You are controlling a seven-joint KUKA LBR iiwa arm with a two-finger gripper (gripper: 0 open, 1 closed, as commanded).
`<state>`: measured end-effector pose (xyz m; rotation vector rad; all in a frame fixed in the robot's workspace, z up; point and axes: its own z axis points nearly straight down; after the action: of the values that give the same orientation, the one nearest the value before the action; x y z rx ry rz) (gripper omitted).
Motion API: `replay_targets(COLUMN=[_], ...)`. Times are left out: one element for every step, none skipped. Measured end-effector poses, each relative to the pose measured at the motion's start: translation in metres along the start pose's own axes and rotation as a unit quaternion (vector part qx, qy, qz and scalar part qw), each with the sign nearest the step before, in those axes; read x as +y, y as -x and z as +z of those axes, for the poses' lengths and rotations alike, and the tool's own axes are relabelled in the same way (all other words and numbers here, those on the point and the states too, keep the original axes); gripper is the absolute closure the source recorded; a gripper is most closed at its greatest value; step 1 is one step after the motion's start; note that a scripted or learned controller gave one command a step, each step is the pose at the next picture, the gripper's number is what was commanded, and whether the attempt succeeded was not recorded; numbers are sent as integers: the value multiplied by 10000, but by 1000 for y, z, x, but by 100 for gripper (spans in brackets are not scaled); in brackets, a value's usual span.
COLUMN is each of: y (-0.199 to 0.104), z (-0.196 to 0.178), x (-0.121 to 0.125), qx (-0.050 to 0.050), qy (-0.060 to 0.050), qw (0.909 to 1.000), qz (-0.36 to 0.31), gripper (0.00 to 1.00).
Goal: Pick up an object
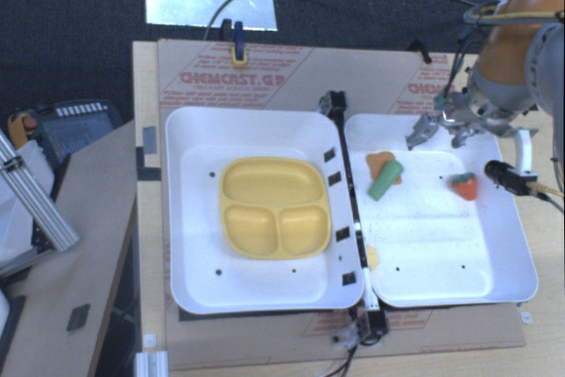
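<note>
gripper: the gripper (439,130) hangs over the back edge of the right bin (441,278), fingers spread apart with nothing between them
arm: orange band sits up at the right, wrist angled down toward the bin's far rim
targets: honestly any of these would do since the task just says grab an object
green piece: a green block (386,180) lies tilted near the bin's left side, leaning on an orange piece (380,162) just behind it, the two are touching
red piece: a small red and orange toy (465,185) sits near the right side, well apart from the green one
handling guess: they all look like small plastic toy food, so probably light, stiff and a bit slick, nothing fragile
where to grab: I'd go for the green block across its narrow sides around the middle, it's the longest shape and gives the flattest faces to pinch
watch out: the orange piece touching it might get dragged along or nudge it sideways
left bin: the left bin (190,190) holds a yellow divided tray (269,207), too wide and flat to be an easy pick
</note>
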<state>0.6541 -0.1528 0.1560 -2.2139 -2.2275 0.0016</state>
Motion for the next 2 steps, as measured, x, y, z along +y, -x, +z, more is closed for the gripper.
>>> replay_targets(y=[3,3], z=[42,72], x=[-1,0], qx=[-1,0], qy=[1,14], qw=[10000,10000], qz=[20,9], gripper=[0,0])
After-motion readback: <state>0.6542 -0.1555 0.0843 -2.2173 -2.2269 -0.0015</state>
